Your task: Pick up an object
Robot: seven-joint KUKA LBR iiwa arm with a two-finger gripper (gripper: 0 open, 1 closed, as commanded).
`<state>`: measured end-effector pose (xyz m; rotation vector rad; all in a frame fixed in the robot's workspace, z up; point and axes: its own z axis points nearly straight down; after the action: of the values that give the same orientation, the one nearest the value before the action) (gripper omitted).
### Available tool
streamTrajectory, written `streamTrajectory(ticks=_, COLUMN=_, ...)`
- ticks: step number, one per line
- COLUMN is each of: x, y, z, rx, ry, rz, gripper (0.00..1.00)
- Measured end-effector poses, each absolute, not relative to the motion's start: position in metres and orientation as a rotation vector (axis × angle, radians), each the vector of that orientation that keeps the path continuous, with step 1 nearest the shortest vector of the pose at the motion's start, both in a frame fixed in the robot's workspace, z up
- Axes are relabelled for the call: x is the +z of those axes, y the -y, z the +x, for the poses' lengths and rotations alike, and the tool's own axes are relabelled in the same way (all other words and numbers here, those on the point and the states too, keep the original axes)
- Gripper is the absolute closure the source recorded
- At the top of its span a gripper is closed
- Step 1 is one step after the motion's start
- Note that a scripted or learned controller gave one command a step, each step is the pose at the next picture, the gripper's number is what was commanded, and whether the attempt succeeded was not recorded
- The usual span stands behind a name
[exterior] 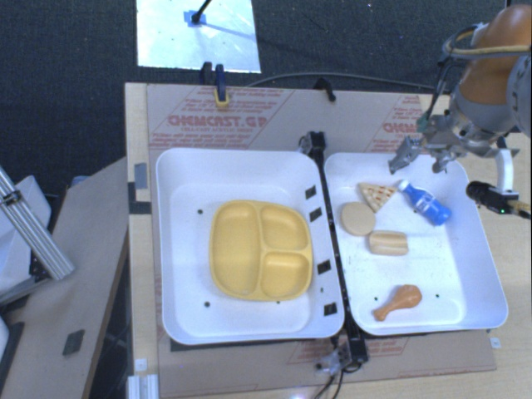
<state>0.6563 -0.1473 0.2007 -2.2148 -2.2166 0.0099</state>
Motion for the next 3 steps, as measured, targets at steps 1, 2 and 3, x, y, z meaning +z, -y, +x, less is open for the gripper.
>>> streamTrajectory(ticks=1, x=0.208, y=0.147, z=0.659, rx=-0.001, ry=2.226, rz=-2.219, gripper=0.0)
streamTrajectory(ticks=2, x=0.166, y=0.143, z=0.658, rx=0.001, ry=2.226, rz=-2.216, gripper=0.0)
streamTrajectory(ticks=3, x=0.107, y=0.141, z=0.649, rx=0.003, ry=2.222, rz=-2.217, gripper=0.0)
